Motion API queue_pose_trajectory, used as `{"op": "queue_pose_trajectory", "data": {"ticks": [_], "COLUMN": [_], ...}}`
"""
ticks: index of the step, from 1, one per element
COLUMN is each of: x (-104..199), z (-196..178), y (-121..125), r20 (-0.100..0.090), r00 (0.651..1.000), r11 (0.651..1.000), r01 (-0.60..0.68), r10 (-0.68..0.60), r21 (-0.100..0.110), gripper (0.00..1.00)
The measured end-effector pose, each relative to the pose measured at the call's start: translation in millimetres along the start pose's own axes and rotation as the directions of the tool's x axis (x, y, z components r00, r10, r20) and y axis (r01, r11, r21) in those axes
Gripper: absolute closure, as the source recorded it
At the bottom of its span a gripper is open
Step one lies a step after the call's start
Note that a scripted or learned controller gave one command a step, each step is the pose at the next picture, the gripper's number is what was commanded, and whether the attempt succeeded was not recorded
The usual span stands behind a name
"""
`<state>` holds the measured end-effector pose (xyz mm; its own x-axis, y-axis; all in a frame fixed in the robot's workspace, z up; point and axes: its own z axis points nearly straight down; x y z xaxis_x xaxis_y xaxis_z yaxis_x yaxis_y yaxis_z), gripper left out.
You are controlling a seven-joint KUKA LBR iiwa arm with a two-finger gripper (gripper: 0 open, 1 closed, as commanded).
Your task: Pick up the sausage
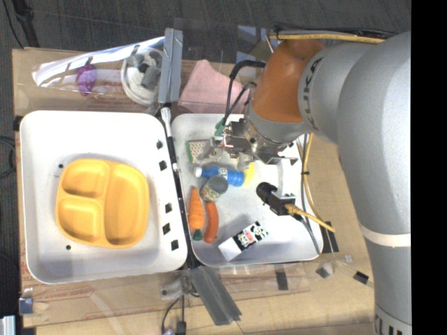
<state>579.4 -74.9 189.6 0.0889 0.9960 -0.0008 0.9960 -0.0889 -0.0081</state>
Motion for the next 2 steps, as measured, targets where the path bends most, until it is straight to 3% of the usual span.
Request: {"op": "queue_pose_trajectory", "data": {"ticks": [1, 2], "x": [-35, -31], "z": [96, 94], "y": [-39, -87], "r20": [-0.001, 0.011], "r00": [0.99, 0.985], "r11": [0.99, 0.985], "r01": [0.138, 0.17], "r10": [-0.138, -0.17], "r21": [-0.002, -0.024], "gripper": [0.0, 0.0]}}
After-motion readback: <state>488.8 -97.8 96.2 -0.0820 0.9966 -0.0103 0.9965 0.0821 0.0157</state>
